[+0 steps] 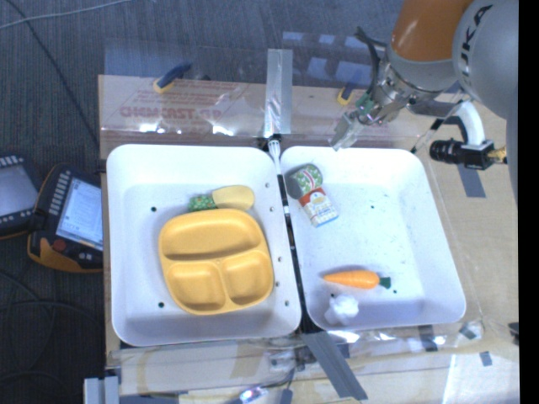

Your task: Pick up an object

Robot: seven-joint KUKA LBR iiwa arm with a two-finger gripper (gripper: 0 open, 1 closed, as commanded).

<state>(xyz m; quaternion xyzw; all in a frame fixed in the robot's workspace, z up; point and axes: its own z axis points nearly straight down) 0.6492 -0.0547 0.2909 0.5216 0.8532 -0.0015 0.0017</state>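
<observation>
We cannot tell whether the gripper [345, 133], blurred above the far rim of the right bin [438, 225], is open or closed. Behind the yellow tray [217, 257], a small green item [201, 202] is too small for us to name, and the tray hides its near edge. The arm [455, 23] is cut off by the top edge.

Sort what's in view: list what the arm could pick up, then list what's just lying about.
Could be picked:
can, carrot, small white object in the right bin; yellow tray, corn cob in the left bin.

Lying about:
handheld pendant, blue clip, floor cables.
</observation>
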